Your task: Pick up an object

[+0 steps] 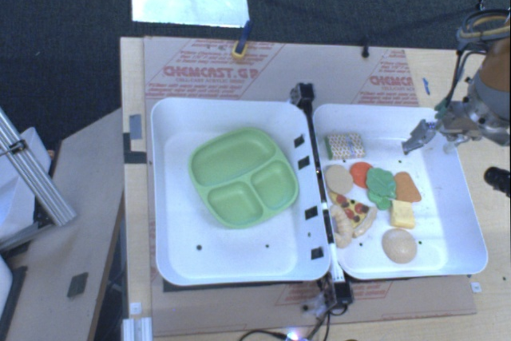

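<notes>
Since the toy food is all heaped in the right bin (467,220), that is the side I have the arm working over; the gripper (421,136) hangs above the bin's upper right part, reaching in from the right, with its tip pointing down and left toward the pile; I cannot tell from this angle how it is set, and I see nothing held in it.

The left bin (172,172) holds just the green divided plate (243,176), lying flat and well apart from everything else; I judge it a poor target, being broad and shallow.

The likely targets cluster against the divider on the right bin's left half; the speckled block (345,144) sits at the top, a little apart from the rest, and is the piece nearest the gripper; below it lie a tan oval slice (338,178), a red round piece (361,172), a green leafy piece (381,185) and an orange piece (408,188), touching or overlapping one another; further down are a yellow wedge (402,214), a pizza slice (352,212) and, off by itself, a pale egg-shaped piece (399,245).

To my eye the block and the egg shape are the cleanest picks, since each stands free of neighbours; the flat slices look thin and crowded.
</notes>
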`<state>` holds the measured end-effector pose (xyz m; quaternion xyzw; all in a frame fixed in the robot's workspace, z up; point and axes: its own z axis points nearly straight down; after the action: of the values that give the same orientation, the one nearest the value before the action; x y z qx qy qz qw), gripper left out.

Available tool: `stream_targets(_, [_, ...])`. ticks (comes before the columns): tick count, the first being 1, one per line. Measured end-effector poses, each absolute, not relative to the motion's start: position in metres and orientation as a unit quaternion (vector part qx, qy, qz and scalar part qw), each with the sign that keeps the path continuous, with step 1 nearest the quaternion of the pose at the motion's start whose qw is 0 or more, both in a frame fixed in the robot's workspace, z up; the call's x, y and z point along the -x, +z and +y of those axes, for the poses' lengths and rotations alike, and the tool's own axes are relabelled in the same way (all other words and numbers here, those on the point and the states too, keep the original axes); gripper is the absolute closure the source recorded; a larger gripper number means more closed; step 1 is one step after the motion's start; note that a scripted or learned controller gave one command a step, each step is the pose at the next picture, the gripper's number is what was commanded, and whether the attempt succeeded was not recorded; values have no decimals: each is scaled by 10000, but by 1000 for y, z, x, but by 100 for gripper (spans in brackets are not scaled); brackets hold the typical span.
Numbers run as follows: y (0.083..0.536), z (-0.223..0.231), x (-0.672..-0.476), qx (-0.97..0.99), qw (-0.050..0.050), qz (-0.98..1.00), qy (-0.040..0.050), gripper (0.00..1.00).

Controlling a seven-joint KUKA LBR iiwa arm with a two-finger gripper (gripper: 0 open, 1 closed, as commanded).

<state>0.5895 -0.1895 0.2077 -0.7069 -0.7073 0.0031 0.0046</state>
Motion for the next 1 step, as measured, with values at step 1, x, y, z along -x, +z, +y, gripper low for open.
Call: stream_targets(1, [215,-189,-592,7059,-8,-7083,-3,0])
